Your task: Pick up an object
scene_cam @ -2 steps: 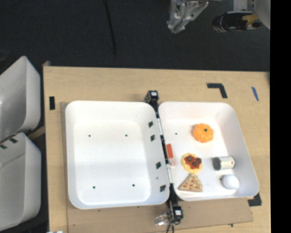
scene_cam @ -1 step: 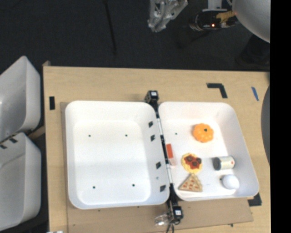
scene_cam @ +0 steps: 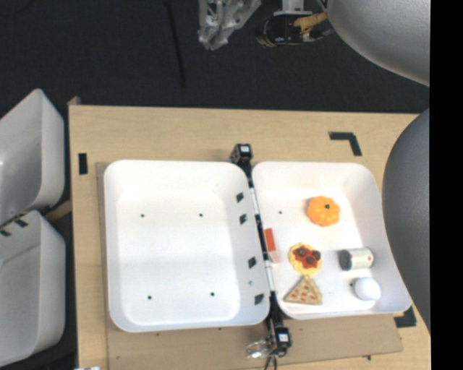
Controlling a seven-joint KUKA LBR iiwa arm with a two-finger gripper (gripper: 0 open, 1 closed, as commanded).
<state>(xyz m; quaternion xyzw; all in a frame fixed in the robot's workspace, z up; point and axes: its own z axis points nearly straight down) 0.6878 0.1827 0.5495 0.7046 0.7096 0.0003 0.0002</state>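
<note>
From the camera above, the hand [scene_cam: 218, 22] hangs at the top edge over dark floor, well beyond the pale wooden bench [scene_cam: 181, 134]; I cannot tell how it is set. The right white plastic bin [scene_cam: 365, 188] holds a small orange pumpkin toy [scene_cam: 323, 210], a round yellow tart with red topping [scene_cam: 305, 258], a triangular pizza slice [scene_cam: 304, 292], a white-and-grey cylinder [scene_cam: 355, 259] and a white ball [scene_cam: 366, 288].

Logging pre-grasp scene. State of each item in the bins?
Toy pumpkin: upright, right bin, apart from others.
Round toy pizza: flat, toppings up.
Toy pizza slice: flat, just below the round pizza.
Small cylinder: on its side.
White ball: resting near the bin's corner.
Left bin: upright.
</note>
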